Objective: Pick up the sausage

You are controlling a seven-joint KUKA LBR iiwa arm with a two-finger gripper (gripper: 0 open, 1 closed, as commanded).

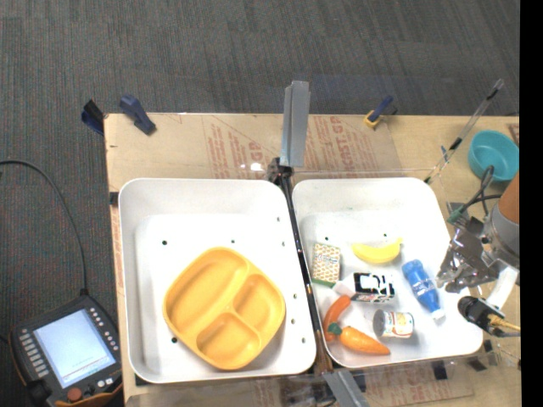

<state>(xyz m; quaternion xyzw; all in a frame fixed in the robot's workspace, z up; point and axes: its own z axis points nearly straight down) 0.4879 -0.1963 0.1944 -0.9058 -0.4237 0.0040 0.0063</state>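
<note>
While parked at right bin's [424,195] right rim: claw [465,265], finger state untellable | sausage [337,310] at bin's lower left, touching carrot [361,339] | yellow tray [225,307] in left bin [144,210] | cardboard-topped table [212,147] | grey carpet floor [170,41]

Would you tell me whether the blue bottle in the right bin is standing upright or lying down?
Lying down. The blue bottle rests on its side on the right bin floor, its length showing, beside the small can.
</note>
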